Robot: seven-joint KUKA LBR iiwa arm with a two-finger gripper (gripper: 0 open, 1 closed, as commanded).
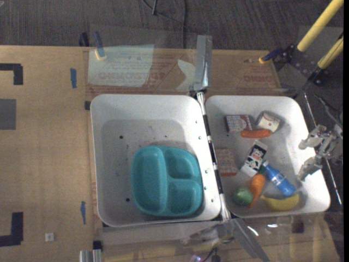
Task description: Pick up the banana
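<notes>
While the banana (282, 202) lies untouched in the near right corner of the right bin (303, 112), the task looks to me hardly begun. The claw (315, 153) hangs at the right wall of that bin, about halfway between far and near, and nothing is between its fingers. The fingers seem to stand a little apart, one farther and one nearer, so I take the claw as open and holding nothing.

The banana is yellow and curved, and it rests against the near wall of the bin. A blue bottle (278, 180) lies just beside it on the far side and seems to touch it. Left of the banana are a carrot (257, 185) and a green round fruit (242, 196), close together. More to the far side I see a small black and white carton (255, 157), a red sausage-like thing (255, 134) and a few small boxes, well apart from the banana.

The left bin (109, 119) carries a teal divided plate (166, 181), which has no part in this job.

What is left, in my judgement, is nearly everything: the claw must go nearer and a little left, come down over the banana, close on it and lift. The bottle so close could get in the way.
</notes>
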